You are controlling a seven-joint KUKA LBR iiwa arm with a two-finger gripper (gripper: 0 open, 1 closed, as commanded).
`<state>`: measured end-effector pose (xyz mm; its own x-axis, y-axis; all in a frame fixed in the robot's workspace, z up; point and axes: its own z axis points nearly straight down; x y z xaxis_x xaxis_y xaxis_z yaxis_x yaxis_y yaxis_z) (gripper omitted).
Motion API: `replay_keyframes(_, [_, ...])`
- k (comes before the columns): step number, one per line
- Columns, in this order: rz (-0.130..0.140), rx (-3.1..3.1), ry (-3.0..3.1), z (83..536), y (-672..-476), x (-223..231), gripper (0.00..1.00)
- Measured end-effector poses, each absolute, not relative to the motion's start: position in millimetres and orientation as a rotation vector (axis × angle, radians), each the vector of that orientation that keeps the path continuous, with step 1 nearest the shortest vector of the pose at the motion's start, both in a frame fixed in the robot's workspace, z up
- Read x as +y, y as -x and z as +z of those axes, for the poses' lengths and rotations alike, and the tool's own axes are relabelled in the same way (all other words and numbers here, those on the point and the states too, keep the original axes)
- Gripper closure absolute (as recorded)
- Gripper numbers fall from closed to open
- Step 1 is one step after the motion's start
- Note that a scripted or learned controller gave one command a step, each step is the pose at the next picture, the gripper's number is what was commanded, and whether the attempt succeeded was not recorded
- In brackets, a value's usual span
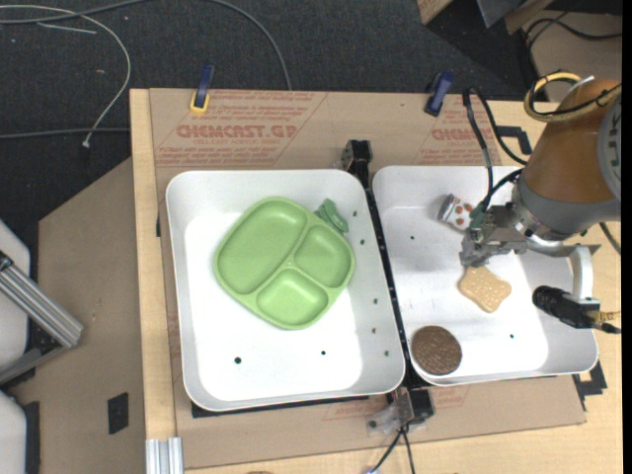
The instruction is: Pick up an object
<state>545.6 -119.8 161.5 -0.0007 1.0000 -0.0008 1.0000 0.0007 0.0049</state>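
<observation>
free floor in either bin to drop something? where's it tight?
Left bin: bare floor along the front edge and left wall, around the green divided plate. Right bin: bare strip on its left side, between the divider and the cracker. Tight where the gripper hangs between the small red-and-white toy and cracker; brown disc fills the front-left corner.

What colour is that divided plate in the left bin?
Light green, plain, no pattern: the divided plate shows clearly in the camera view.
</observation>
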Motion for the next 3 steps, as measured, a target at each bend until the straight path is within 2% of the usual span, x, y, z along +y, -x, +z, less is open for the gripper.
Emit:
replay_keyframes(1, [0.006,2.219,-2.216,213,-547.1,-120,1.0])
replay_keyframes(2, [0.005,2.226,-2.214,224,-571.2,-68,1.0])
replay_keyframes(3, [0.005,2.228,-2.214,232,-579.0,-17,1.0])
